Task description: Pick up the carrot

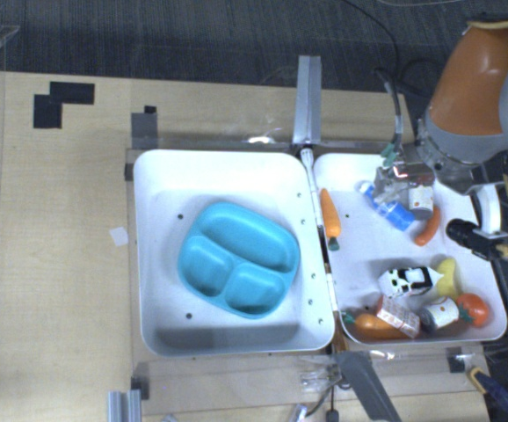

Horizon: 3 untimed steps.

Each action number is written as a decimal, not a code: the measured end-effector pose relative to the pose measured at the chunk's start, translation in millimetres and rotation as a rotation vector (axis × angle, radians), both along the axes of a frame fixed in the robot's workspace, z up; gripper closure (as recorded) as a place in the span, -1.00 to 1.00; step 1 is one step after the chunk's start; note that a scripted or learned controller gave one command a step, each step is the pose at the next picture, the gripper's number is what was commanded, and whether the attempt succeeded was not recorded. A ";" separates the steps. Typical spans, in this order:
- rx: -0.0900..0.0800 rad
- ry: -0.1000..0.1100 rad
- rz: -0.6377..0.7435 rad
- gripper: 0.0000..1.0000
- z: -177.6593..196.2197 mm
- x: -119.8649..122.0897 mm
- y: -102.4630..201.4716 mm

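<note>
The carrot (pixel 329 214), orange with a dark green stub at its near end, lies along the left wall of the right bin (pixel 356 258). My gripper (pixel 401 181) hangs over the far part of that bin, right of the carrot and apart from it. It is just above a blue and white bottle-like item (pixel 394 209). Nothing shows in its grasp.
A blue divided plate (pixel 239 258) lies in the left bin (pixel 162 236). A red-orange sausage shape (pixel 427 228) lies right of the blue item. At the right bin's near end are a cow toy (pixel 410 280), a yellow piece (pixel 448 276), a tomato (pixel 475 307) and several other small items.
</note>
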State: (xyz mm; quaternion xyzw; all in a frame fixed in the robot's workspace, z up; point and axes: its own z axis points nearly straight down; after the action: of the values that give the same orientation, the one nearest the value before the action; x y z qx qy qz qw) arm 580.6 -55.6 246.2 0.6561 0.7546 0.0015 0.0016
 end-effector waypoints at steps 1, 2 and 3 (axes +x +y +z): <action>-0.002 -0.002 -0.025 1.00 3.6 1.8 -68.7; -0.003 -0.001 0.046 1.00 -25.7 13.3 -145.8; -0.005 -0.008 0.052 1.00 -13.6 15.6 -144.7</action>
State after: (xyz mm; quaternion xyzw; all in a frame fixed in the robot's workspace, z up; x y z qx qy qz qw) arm 596.2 -200.3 232.7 0.6361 0.7716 0.0022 0.0062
